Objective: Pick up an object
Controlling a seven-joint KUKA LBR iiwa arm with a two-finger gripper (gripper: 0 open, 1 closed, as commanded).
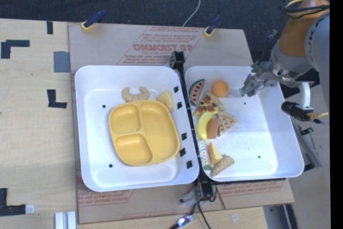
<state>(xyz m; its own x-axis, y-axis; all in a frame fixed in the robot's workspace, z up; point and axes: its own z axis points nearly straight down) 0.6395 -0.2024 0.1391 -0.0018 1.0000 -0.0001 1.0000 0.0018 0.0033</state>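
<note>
Red print on the cardboard (161,48) is unreadable. The left bin (88,115) holds a yellow tray (143,132). In the right bin (268,137), toy food: an orange (220,88) left of the gripper (247,88), whose opening I cannot tell.

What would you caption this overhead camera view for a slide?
Arm's end effector hovers by an orange in the right bin; yellow tray fills the left bin.
</note>
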